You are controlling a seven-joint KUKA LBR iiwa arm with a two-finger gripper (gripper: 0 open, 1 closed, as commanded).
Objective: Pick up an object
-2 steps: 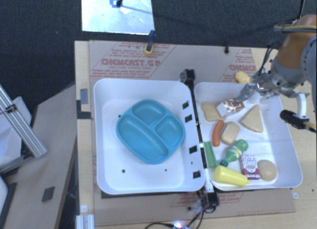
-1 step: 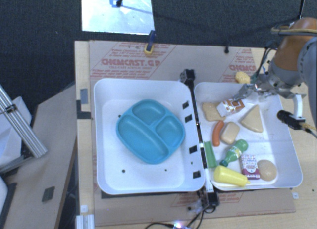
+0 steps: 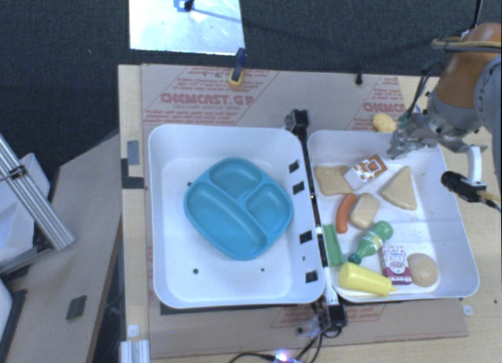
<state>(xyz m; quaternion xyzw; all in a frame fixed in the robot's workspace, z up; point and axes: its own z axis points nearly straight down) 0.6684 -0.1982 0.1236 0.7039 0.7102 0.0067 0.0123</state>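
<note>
Nearest the lens, a yellow plastic corn cob (image 3: 363, 278) is lying well below the gripper (image 3: 398, 146), unpicked; the tan toy wedge (image 3: 400, 189) is sitting just under it. Nothing seems lifted; gripper state indiscernible.

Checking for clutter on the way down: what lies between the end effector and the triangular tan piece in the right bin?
In the camera view, only bare white bin floor separates the end effector from the triangular tan piece.
</note>
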